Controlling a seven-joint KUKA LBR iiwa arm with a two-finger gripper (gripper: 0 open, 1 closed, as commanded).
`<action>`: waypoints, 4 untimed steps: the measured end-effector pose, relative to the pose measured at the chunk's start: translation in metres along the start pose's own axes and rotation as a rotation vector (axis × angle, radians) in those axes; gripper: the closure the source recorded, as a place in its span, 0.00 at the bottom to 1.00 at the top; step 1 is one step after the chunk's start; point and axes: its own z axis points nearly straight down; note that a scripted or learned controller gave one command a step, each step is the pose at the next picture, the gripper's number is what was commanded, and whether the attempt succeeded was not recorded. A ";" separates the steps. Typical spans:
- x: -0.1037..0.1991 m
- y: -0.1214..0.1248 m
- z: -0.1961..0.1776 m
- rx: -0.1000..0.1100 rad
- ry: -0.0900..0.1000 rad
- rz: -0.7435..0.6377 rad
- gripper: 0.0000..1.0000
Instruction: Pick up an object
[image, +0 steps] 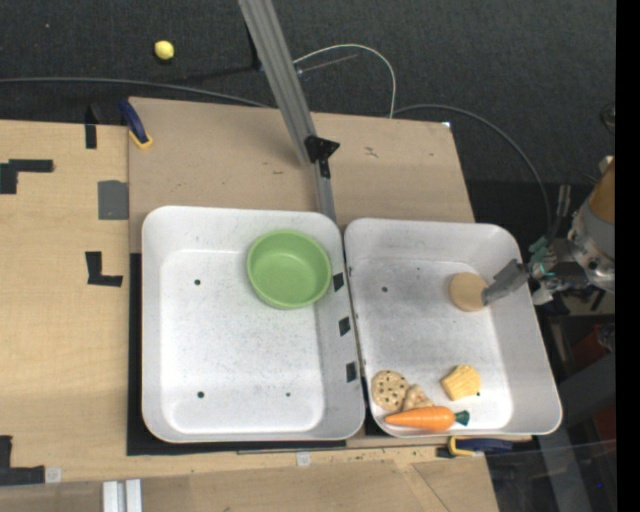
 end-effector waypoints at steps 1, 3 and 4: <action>0.000 0.000 0.000 0.000 0.000 0.000 0.00; 0.009 -0.009 0.100 0.005 0.001 0.001 0.00; 0.009 -0.008 0.149 -0.001 -0.002 0.002 0.00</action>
